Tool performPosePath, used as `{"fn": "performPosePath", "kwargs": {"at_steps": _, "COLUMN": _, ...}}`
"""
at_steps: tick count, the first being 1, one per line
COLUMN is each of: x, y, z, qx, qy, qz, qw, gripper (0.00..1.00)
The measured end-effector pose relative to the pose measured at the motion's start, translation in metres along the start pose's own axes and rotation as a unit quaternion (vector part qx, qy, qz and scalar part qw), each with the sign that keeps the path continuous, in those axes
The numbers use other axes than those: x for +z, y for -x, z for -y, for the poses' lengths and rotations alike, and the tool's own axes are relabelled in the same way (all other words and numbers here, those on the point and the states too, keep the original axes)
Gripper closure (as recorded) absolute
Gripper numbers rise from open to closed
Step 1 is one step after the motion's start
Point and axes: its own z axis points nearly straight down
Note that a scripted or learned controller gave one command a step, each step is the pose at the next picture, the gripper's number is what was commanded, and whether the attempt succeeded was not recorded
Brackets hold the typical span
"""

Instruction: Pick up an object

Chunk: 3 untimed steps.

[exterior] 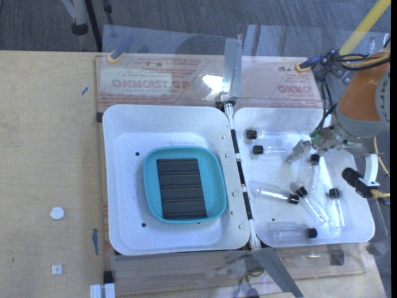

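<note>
- Overhead, the bench (43,135) carries two shallow white bins side by side, the left bin (121,166) and the right bin (356,225), their inner rims touching along a seam.
- Near the middle of the left bin lies a teal tray (152,188) with rounded corners, and a dark ribbed block (181,189) rests flat inside it.
- Scattered over the right bin are several clear vials with black caps: two short ones (251,133) near its far-left corner, one long vial (273,195) near its left edge, another vial (291,232) lying along its near edge, and a few more crossing each other toward its near-right corner.
- From the right the arm (366,98), grey with an orange band, reaches over the right bin's far-right part.
- Its gripper (307,149) hangs low over the bin floor, the metal fingers (296,153) spread apart, tips pointing toward the bin's middle; nothing can be seen held between them.
- Beside the fingertips a black vial cap (314,159) lies just next to the gripper; whether they touch is unclear.
- Behind both bins stand clear plastic panels (167,73) with red lettering.
</note>
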Motion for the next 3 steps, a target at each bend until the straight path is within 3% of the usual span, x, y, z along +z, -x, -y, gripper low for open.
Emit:
{"fn": "performPosePath", "kwargs": {"at_steps": 1, "x": -0.001, "y": -0.017, "z": 0.033, "qx": -0.029, "qy": 0.0, "qz": -0.001, "qw": 0.9996, "gripper": 0.0}}
{"fn": "performPosePath", "kwargs": {"at_steps": 2, "x": -0.002, "y": -0.057, "z": 0.079, "qx": -0.047, "qy": 0.0, "qz": -0.001, "qw": 0.9989, "gripper": 0.0}}
{"fn": "performPosePath", "kwargs": {"at_steps": 3, "x": -0.013, "y": -0.055, "z": 0.077, "qx": -0.046, "qy": 0.004, "qz": 0.001, "qw": 0.9989, "gripper": 1.0}}
